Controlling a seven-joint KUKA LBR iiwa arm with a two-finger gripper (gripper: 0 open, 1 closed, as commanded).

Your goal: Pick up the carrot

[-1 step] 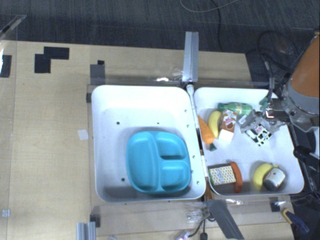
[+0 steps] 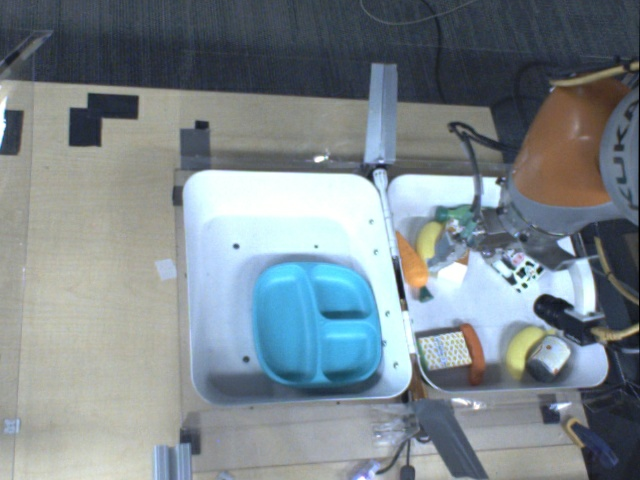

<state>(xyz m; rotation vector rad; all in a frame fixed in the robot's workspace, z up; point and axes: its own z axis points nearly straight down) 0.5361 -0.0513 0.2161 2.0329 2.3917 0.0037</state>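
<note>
The carrot [image 2: 411, 261] is orange with a green end. It lies against the left wall of the right bin [image 2: 590, 373], pointing up and down the view. My gripper [image 2: 465, 234] hangs over the upper middle of that bin, a little to the right of the carrot and apart from it. A small yellow fruit [image 2: 430, 238] lies between the gripper and the carrot. The grey arm with its orange band [image 2: 565, 143] reaches in from the right.
The left bin [image 2: 210, 268] holds a blue divided plate [image 2: 318, 322]. Along the right bin's front lie a patterned box [image 2: 445, 349], a brown-orange piece [image 2: 474, 354], a yellow lemon [image 2: 521, 349] and a grey object [image 2: 549, 359]. A small white item [image 2: 450, 275] lies beside the carrot.
</note>
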